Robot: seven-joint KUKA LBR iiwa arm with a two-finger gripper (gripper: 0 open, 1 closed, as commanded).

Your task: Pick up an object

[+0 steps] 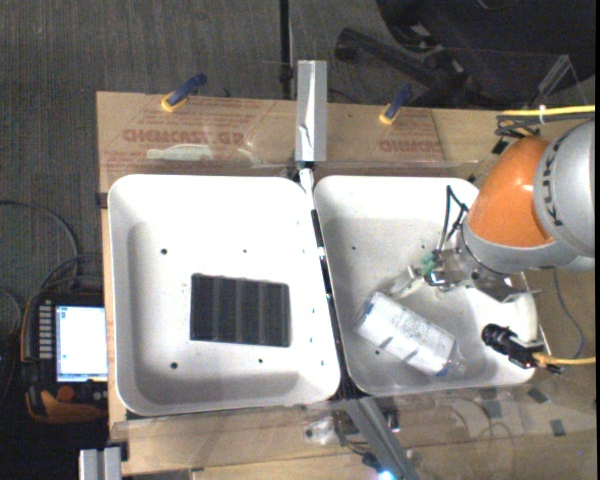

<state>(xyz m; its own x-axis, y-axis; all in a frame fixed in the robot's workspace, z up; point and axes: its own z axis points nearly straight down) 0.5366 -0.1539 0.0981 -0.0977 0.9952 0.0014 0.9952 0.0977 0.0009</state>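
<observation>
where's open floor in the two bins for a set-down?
Left bin: bare floor rings the dark ribbed panel, widest between it and the top wall. Right bin: free along the top and left wall, above the clear plastic bottle. Crowded lower right, where the arm hangs over the bottle.

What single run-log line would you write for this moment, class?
arm: over right bin | gripper: above clear bottle | bottle: lying in right bin | left bin: dark ribbed panel | pick: unconfirmed
</observation>
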